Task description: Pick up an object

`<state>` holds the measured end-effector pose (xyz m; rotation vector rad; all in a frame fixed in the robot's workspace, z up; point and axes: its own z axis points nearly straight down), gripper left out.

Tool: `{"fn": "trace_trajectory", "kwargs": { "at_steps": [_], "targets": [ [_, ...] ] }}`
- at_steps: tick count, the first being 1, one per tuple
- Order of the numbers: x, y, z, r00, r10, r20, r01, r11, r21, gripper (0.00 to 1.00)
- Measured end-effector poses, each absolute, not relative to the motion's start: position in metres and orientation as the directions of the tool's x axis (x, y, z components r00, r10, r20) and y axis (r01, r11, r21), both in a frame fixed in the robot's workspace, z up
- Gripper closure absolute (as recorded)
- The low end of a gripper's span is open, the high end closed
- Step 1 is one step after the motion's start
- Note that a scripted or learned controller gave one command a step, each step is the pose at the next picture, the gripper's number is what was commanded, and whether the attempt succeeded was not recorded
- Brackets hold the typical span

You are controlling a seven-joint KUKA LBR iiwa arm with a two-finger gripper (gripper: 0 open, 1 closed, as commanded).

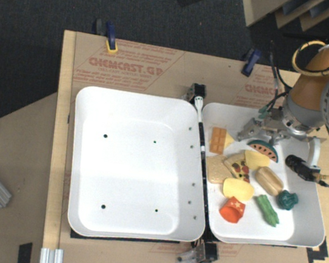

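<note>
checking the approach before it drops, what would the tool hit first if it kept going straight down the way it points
Most likely the red and green watermelon-slice toy lying in the shallow white right bin, just below the tool. Depth is hard to judge from this slanted view, so it may land on the bin floor beside it.

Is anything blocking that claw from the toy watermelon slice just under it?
Nothing visible does. The gripper hangs right above the watermelon slice in the right bin. The yellow piece and the waffle crowd beside the slice, not over it.
</note>
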<state>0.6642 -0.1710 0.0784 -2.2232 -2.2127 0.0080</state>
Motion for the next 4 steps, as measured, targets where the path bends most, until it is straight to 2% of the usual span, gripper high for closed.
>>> {"fn": "trace_trajectory", "kwargs": {
  "at_steps": [1, 2, 3, 4],
  "targets": [
    [0.591, -0.189, 0.085, 0.005, 1.000, 0.001, 1.000, -0.005, -0.006, 0.00],
    [0.595, -0.187, 0.096, 0.001, 1.000, -0.001, 1.000, -0.001, 0.002, 1.00],
    [0.635, -0.105, 0.285, -0.009, 1.000, -0.002, 1.000, 0.009, 0.021, 1.00],
    [0.561, -0.042, 0.227, -0.006, 1.000, 0.004, 1.000, 0.006, -0.010, 1.00]
  ]
}}
